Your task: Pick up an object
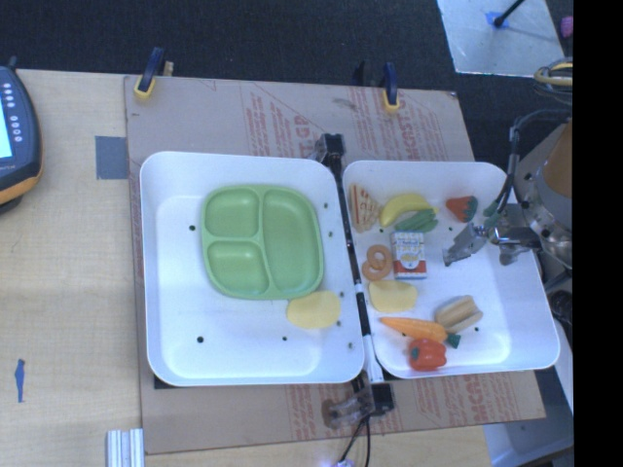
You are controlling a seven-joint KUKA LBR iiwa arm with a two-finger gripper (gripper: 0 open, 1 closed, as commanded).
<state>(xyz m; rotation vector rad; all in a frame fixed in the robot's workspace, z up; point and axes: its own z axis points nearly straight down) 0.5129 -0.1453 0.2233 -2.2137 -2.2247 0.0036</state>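
The right bin [521,290] holds several toy foods: a sandwich slice [363,206], a banana [404,205], a green pod [417,222], a strawberry [462,206], a pretzel ring [378,261], a small carton [410,255], a yellow piece [391,296], a hot dog [458,313], a carrot [415,328] and a red pepper [427,355]. My gripper [459,252] hangs over the right half of this bin, right of the carton and above the hot dog. Nothing shows in its grasp.
The left bin [175,339] carries a green divided plate [263,241] and a yellow piece [313,310] near its right wall. A divider [348,232] runs between the bins. A handheld pendant [15,134] lies at the far left of the bench.
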